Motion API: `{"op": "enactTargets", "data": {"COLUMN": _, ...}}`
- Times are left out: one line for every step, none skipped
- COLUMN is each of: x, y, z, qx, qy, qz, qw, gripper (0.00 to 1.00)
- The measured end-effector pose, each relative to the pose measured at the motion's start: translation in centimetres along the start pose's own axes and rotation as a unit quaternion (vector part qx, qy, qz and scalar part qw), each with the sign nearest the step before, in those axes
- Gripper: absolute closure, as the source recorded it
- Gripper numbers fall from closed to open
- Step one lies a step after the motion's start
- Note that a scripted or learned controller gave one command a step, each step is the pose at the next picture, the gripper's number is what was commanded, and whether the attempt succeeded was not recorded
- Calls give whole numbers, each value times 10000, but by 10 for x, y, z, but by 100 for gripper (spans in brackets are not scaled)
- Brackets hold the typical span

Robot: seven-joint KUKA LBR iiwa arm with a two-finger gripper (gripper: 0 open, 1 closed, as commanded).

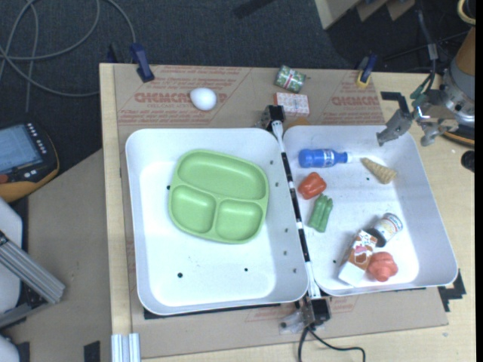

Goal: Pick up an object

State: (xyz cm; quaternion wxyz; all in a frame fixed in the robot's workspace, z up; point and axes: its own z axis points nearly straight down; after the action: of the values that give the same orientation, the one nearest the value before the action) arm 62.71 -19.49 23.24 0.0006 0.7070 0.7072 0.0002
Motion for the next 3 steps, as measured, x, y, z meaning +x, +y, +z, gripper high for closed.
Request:
{"op": "enactTargets", "data": {"x": -29, "y": 24, "z": 53, "qx": 3, "qy": -5, "qz": 2, "qw": 10000, "gripper": 0}}
{"op": "enactTargets", "data": {"x": -21, "y": 31, "z": 79, "qx": 13, "qy": 3, "qz": -6, "qw": 10000, "gripper": 0}}
{"op": "enactTargets", "data": {"x": -29, "y": 27, "z": 103, "qx": 15, "qy": 4, "qz": 1, "qw": 10000, "gripper": 0}}
